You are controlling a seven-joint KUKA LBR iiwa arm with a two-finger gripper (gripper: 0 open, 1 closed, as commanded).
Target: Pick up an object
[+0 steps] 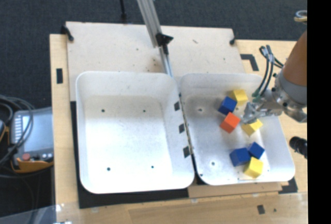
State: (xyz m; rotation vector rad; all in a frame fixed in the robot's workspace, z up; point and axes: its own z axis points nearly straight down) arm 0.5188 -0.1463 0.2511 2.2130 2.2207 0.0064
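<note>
The right bin (207,166) holds several small blocks. A yellow block (239,95) and a blue block (227,105) lie near its back. An orange block (230,122) sits mid-bin, with another yellow block (252,126) just to its right. Near the front lie two blue blocks (239,156) (256,150) and a yellow block (253,167). My gripper (251,113) reaches in from the right and hangs low between the orange block and the second yellow block, just above them. The wrist hides the space under it.
The left bin (129,130) stands beside the right one, sharing a middle rim. A slanted metal pole (147,5) rises behind the bins. Cables (266,62) run along the arm. A pendant device (26,140) lies off the bench to the left.
</note>
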